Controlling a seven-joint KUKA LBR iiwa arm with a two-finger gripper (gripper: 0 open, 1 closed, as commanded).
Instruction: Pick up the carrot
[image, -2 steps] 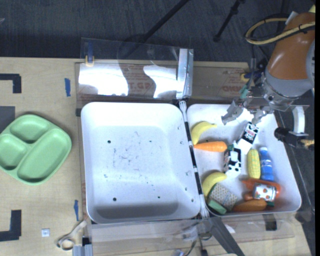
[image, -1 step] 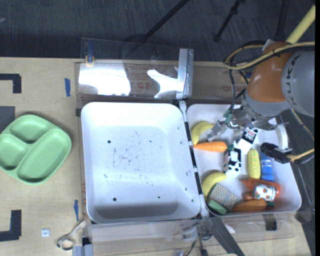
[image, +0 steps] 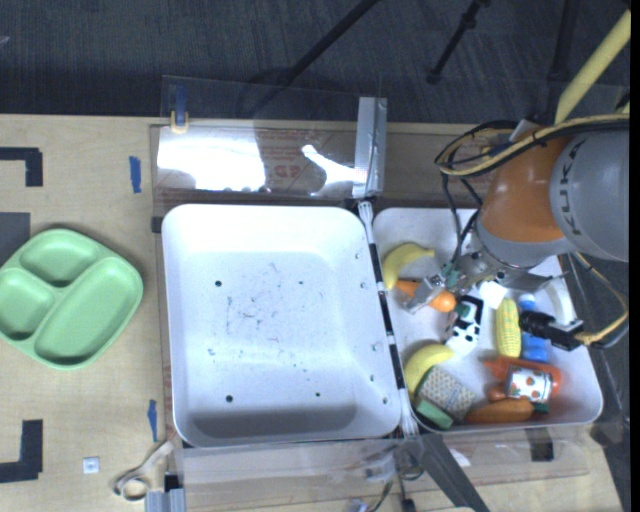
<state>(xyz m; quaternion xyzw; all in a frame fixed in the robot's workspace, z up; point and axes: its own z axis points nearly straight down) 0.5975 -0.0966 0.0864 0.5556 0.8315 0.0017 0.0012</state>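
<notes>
Your pincer hangs low over the far half of the right bin, under the grey arm with its orange band. You cannot tell how wide it is open, or if it has hold of anything. A small orange bit sits right at its tip, and you cannot tell what that bit is.

Start at the near wall of the right bin. The carrot lies flat there, long and orange, well apart from the pincer. A red and white can lies touching it on the far side. To the left of the carrot sits a brown speckled block, with a yellow lemon just behind that.

Farther back a corn cob stands beside a blue thing. Another yellow fruit lies at the far left of the bin.

The left bin sits beside it. A green plate rests on the bench, off to the left.
</notes>
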